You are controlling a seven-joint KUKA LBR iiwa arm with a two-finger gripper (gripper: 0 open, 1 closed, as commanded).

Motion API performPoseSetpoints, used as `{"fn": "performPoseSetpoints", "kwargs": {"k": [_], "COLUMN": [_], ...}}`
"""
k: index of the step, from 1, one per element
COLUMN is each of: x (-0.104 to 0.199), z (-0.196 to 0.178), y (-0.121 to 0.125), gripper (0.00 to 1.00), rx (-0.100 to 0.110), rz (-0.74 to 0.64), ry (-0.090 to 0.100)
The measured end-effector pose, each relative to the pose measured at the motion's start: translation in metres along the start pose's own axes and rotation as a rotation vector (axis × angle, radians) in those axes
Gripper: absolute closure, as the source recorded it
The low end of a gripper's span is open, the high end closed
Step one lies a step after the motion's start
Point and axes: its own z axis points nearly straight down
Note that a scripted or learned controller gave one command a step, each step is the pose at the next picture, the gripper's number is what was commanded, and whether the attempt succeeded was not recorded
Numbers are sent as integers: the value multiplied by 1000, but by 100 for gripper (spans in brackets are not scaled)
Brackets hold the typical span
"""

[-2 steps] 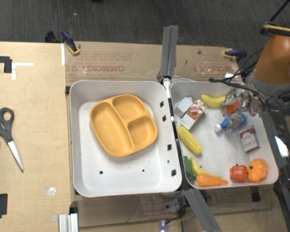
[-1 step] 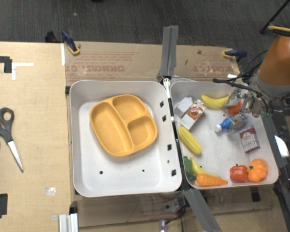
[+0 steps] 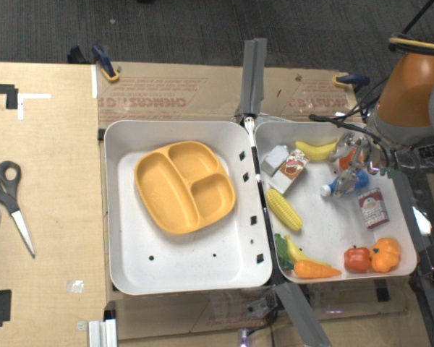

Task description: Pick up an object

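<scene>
Here the gripper (image 3: pixel 352 166) hangs low in the upper right part of the right bin (image 3: pixel 325 233), and I cannot tell how it is set, because its metal parts, cables and a blue and white item blur together at that spot. No object is visibly lifted, so I judge that the picking step is not done yet and the claw is at the approach or the closing. The nearest candidates are the small blue and white object (image 3: pixel 340 186), just under the claw, the banana (image 3: pixel 315 150) just to its left, and the red and white packet (image 3: pixel 374 209) below it. The next move probably needs a straight descent over one item and a firm closing, without pushing the neighbours. The banana is smooth and curved, the corn cob (image 3: pixel 283 209) looks bumpy, and the small carton (image 3: pixel 291 170) has flat faces. At the front edge lie a carrot (image 3: pixel 316 269), a tomato (image 3: pixel 356 259) and an orange pepper (image 3: pixel 385 255), all glossy plastic. In the left bin (image 3: pixel 130 259) rests a yellow divided plate (image 3: pixel 184 186).
</scene>
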Motion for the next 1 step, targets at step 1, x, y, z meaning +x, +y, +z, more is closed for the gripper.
{"fn": "performPoseSetpoints", "kwargs": {"k": [1], "x": [-5], "z": [-2], "y": [-20], "gripper": [0], "rx": [1], "rz": [-16], "ry": [-4]}}
